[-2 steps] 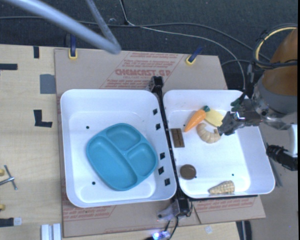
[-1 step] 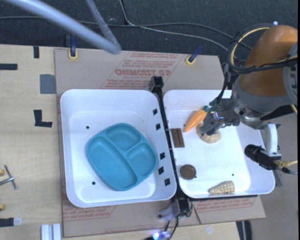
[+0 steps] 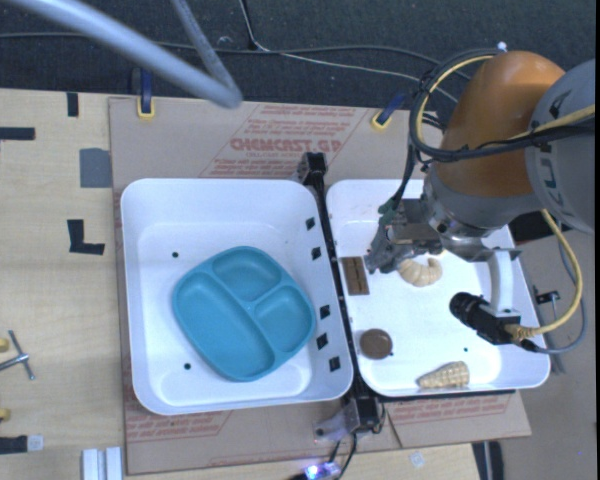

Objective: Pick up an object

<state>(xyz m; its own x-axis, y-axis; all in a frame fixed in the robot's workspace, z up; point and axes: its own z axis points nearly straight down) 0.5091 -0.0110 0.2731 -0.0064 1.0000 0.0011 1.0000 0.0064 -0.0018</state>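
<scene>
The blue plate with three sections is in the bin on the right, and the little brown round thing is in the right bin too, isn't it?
Not quite. The camera view shows the blue plate lying in the left bin, not the right one. The rest is correct: the little brown round thing sits in the right bin, below the tool.

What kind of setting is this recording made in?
Most likely a robotics lab test bench, not a home or kitchen. Two white bins sit side by side on a cardboard sheet clamped to the bench, black tape marks are stuck to the bench top, and cables trail across the floor behind.
</scene>
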